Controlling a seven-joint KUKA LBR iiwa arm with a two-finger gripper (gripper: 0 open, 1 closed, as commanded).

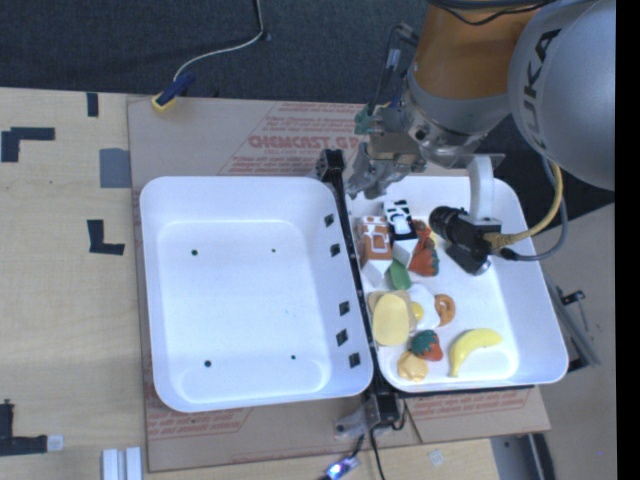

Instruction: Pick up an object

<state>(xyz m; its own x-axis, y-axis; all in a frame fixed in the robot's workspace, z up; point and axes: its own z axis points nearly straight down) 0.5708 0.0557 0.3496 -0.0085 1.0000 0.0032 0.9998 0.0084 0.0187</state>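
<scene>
Banana (pixel 472 349) lies in the right bin (pixel 530 298) at the 5 o'clock corner, long axis running from 7 to 1 o'clock, ends curving upward. Yellow block (pixel 390 319), strawberry (pixel 428 344), orange-and-white box (pixel 375 236) and red piece (pixel 425 258) crowd the bin's 9 o'clock side. Gripper (pixel 372 173) hangs over the bin's 11 o'clock corner; fingers' state cannot be told. Left bin (pixel 170 268) adjoins. Both rest on cardboard (pixel 240 148) atop a wooden table (pixel 50 298); dark carpet (pixel 120 18) lies at 12 o'clock.

Gripper (pixel 372 180) hangs over the far left corner of the right bin (pixel 527 268), above the orange-and-white box (pixel 375 236). Banana (pixel 471 347) lies near front edge. Left bin (pixel 160 268) alongside.
</scene>
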